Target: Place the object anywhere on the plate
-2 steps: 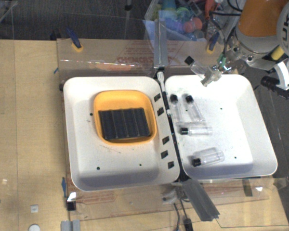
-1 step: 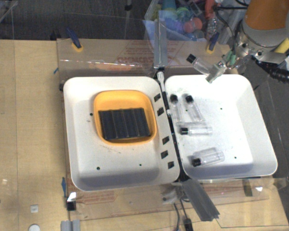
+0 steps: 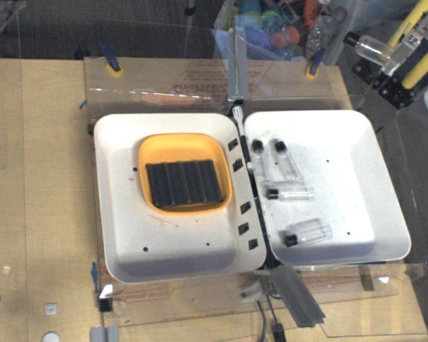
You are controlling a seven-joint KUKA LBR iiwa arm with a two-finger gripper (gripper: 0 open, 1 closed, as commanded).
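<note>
Lab or robotics test bench, by my read. My two white bins sit side by side on a wooden bench, clamped at its far edge with blue clips. Clear plastic sheeting lies behind the bins. A transparent tub of bright toys stands past the bench's far right corner.
</note>
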